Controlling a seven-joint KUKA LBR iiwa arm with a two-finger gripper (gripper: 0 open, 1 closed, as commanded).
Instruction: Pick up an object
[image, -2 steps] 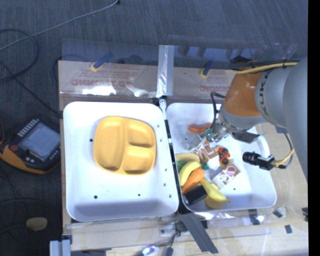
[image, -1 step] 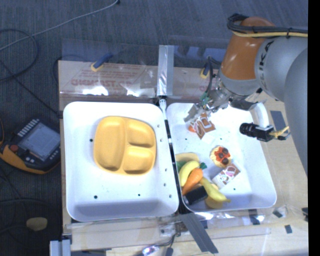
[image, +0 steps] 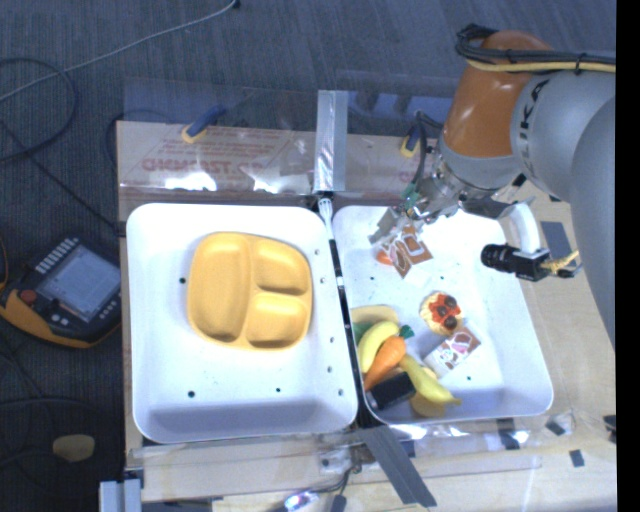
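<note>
There is one camera, and it is fixed above the bench (image: 150, 150). It looks down at a slant, so the far edge of the bench lies at the top of the view and the near edge at the bottom. The camera stands at a middle distance: both white bins fit in the frame, the left bin (image: 150, 300) and the right bin (image: 510, 340) side by side, with some dark floor (image: 60, 100) around the bench on the left and far sides. The arm (image: 530, 110) enters from the right and far corner, close under the camera, so it looks large.
</note>
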